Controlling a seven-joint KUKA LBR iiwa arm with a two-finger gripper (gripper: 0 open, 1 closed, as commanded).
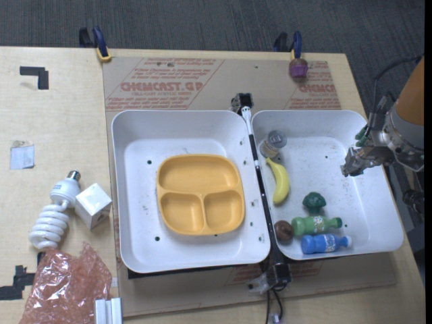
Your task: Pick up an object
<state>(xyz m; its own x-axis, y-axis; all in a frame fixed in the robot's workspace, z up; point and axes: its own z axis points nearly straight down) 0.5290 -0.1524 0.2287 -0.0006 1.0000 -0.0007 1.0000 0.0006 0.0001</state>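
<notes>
Since the task names no one object, the likeliest targets are the small things in the right bin.

Gripper point(352, 167): right of the frame, over the right bin point(378, 211) near its right wall, apart from every object; whether it is apart or together I cannot tell, the tips being small and dark.

Banana point(279, 181): left part of the right bin, just beside the divider; curved, smooth yellow skin, probably a light plastic toy. It looks stiff and a little slippery; best taken across the middle of its curve.

Green bottle point(316, 223): lying on its side in the lower part of the right bin; round and glossy, likely to roll, so grip across the body.

Blue bottle point(324, 244): lying just below the green one, close against it; same shape, same caution.

Green lump point(313, 201): dark, knobbly, above the bottles; seems compact and easy to pinch.

Brown ball point(283, 230): small, round, left of the bottles; may slip away.

Grey cap point(275, 140): small metallic-looking disc at the top of the banana; low and hard to seize.

Yellow tray point(200, 194): three compartments, rigid moulded plastic, in the left bin point(135, 181); wide, only its rim is graspable.

Desk point(47, 120): pale wood, bearing a spiral bulb point(54, 214) at the left of the frame.
</notes>
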